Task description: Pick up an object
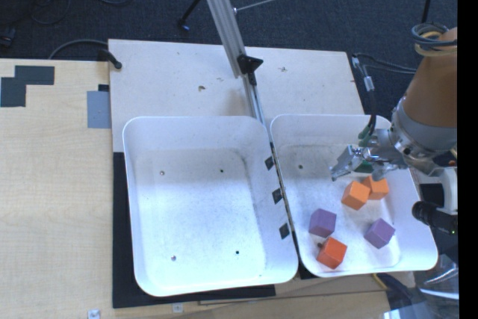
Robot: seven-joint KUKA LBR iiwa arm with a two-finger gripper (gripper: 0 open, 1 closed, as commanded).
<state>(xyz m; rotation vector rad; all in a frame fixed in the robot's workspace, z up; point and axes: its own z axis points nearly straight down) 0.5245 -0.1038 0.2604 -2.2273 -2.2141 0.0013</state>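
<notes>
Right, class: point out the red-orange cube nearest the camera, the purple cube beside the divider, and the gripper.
red-orange cube (331, 252), camera view, its top face.
purple cube (323, 222), camera view, its top face.
gripper (348, 165), camera view, between its fingertips.

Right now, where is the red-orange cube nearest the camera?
The red-orange cube lies in the right white bin, near its front rim, just below the purple cube beside the divider.
</notes>
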